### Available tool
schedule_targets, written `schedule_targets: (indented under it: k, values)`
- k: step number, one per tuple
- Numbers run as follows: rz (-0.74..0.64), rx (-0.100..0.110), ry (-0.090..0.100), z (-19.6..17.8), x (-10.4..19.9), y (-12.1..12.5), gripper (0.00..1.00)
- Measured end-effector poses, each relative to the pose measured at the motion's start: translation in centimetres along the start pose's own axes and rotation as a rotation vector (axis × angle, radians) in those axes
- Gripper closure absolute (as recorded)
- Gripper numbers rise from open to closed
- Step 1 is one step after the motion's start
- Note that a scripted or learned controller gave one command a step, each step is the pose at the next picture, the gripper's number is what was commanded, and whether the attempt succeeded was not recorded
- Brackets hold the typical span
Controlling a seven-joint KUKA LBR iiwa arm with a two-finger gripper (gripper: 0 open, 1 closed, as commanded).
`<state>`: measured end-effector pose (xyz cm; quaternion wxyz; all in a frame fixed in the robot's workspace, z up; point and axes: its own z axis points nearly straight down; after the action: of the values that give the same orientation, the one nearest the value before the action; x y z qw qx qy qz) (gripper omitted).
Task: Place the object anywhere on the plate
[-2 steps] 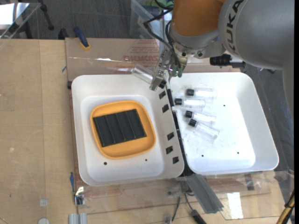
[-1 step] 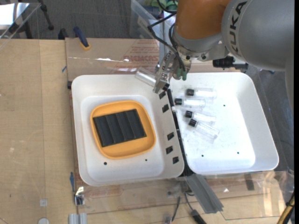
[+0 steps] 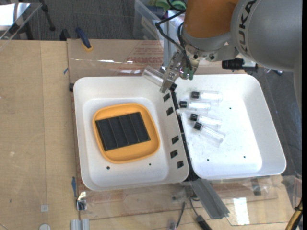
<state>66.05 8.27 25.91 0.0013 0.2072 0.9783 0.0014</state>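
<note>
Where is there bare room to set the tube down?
The orange plate carries a black ridged insert; its bare rim rings it. The right bin's lower and right floor is free. Crowded: four capped clear tubes near the divider.

A pale wooden bench stands before a dark grey curtain.

A clear vial is held tilted in the claw above the left bin's far right corner. An orange plate with a dark ribbed centre lies in that bin.
</note>
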Motion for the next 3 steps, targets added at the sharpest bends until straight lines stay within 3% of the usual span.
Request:
schedule_targets:
  k: [1,2,3]
  values:
    - [-0.255,0.000,-0.002,-0.5,-0.1,-0.4,1.00]
    - [-0.428,-0.001,-0.003,-3.1,-0.4,-0.4,1.00]
    - [-0.447,-0.001,-0.003,-2.9,-0.8,0.2,1.00]
